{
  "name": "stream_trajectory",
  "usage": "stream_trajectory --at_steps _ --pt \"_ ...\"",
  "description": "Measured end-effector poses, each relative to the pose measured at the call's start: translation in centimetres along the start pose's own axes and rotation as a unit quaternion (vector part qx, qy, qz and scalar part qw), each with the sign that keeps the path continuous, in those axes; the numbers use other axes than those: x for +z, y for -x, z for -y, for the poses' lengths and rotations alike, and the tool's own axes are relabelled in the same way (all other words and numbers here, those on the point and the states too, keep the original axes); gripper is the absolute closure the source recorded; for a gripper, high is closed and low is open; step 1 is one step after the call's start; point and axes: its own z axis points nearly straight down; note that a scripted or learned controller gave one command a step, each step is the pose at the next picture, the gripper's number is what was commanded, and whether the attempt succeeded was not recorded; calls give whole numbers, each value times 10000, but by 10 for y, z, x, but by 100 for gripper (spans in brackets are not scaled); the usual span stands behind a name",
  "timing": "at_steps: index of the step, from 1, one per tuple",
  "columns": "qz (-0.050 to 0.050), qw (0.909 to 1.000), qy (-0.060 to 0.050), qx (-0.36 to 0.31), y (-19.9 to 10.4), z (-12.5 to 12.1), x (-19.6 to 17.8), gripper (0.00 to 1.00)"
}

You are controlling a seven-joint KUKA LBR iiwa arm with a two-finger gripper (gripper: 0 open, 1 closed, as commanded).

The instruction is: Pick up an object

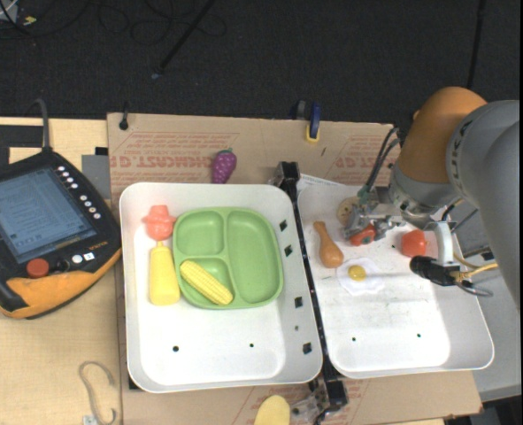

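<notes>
1. Camera view, as I read it from my desk: the arm (473,149) comes in from the right and bends down over the right bin (403,343), toward its far end.
2. I see the gripper (367,228) low in that bin, right at a small red piece (362,235). Metal and cables clutter the spot, so I cannot tell how far the hand is open, nor whether it has hold of anything.
3. Near it in the same bin lie a drumstick (328,244) to the left, a fried egg (357,274) just in front, and a tomato (414,243) to the right.
4. I count 1 green tray (243,237) in the left bin (208,352), with a corn cob (206,282) lying across its near-left edge.
5. A yellow bottle (162,274) and a pink toy (157,222) lie beside the tray's left side.
6. A purple toy (224,165) sits on the cardboard behind the bins, and a pendant (40,228) rests on the bench at far left.
</notes>
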Motion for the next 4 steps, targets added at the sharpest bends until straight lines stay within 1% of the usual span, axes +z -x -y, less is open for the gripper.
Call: stream_trajectory --at_steps 1,2,3,4 --pt "8 10000 25 15 -3 -9 -58 100" --pt "11 10000 26 36 2 -4 -120 100" --pt "5 10000 6 26 2 -4 -130 100" --pt "-3 10000 -15 1 -43 1 -121 100"
